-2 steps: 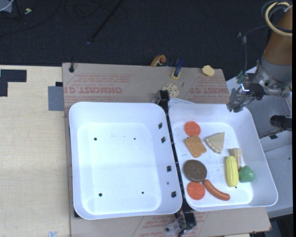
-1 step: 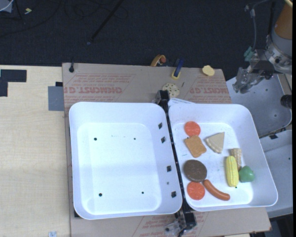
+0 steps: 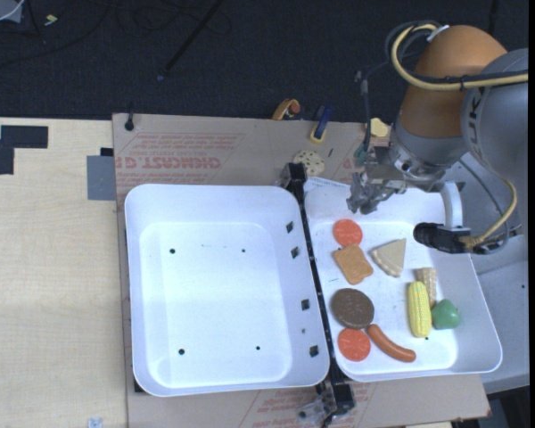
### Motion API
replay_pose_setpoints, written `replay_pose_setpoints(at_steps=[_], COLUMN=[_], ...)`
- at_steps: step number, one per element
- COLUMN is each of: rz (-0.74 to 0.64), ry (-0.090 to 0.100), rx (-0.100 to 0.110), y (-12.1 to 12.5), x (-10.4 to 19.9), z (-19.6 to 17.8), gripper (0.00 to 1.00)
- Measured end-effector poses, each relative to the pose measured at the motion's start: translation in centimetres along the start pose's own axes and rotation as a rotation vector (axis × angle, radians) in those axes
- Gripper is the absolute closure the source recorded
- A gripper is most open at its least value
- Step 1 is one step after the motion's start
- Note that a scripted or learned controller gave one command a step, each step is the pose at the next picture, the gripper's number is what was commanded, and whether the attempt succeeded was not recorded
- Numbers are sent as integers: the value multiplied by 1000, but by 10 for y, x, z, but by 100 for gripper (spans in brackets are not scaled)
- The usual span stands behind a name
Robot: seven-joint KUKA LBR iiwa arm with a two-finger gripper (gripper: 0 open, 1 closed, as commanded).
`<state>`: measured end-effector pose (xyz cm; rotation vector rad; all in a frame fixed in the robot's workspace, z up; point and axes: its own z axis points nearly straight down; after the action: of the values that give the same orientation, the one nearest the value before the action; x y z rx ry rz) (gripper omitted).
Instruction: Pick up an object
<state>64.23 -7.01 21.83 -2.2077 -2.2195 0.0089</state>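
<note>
Hovering right of centre, the tool (image 3: 367,201) is hanging over the right bin (image 3: 481,328), grip indistinct, probably empty; the red tomato slice (image 3: 347,233) just below is looking light, stiff, best pinched edgewise.

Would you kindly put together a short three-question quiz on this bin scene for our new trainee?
1. True or false: the toy food lies in the right bin.
2. What lies just beside the corn cob, toward the arm's side? A) green pepper B) brown patty C) sausage
3. Fill in: the pincer hovers over the bin's ____ end.

Key: 1 true; 2 A; 3 far.
</note>
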Motion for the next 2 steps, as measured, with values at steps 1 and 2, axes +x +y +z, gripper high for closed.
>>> replay_pose_setpoints(at_steps=[1,2], rz=[5,8], ry=[-4,-2], rx=[-9,-1], y=[1,-60], x=[-4,7], z=[-8,34], gripper=[0,0])
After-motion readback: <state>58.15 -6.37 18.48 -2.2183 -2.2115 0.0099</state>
